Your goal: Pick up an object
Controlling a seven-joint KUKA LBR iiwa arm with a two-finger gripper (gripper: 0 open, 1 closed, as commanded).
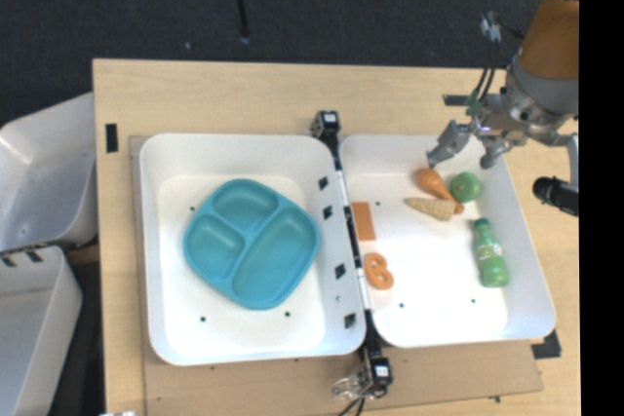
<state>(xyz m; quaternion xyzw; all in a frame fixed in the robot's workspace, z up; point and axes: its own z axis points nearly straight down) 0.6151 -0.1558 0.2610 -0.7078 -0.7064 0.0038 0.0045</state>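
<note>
The gripper (470,143) hangs with fingers spread, holding nothing, above the right white bin (522,307). Just below lies the small orange plastic carrot (431,180): likely light, rigid and slippery. Grasp across its thick middle.

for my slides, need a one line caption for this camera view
Open gripper hovers above carrot and green ball in right bin; blue tray fills left bin.
</note>
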